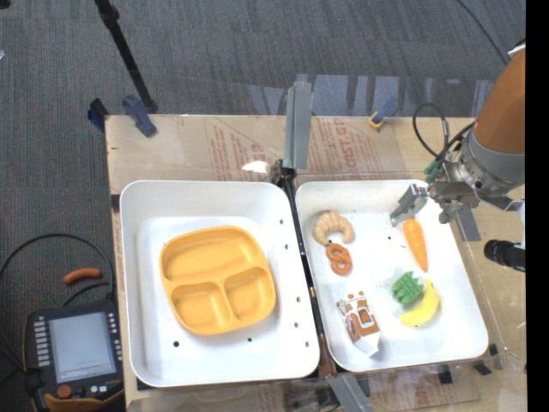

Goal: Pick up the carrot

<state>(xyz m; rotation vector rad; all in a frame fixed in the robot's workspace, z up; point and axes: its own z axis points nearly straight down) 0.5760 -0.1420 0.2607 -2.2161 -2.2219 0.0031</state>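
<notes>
The orange carrot lies in the right bin, near its far right side, pointing toward the front. My gripper hovers just over the carrot's thick far end. It is open, with one finger to the left and the other to the right. Nothing is between the fingers.
The right bin also holds a croissant, a brown pretzel, a green toy against a banana, and a small carton. A yellow divided plate lies in the left bin. A teach pendant sits at bottom left.
</notes>
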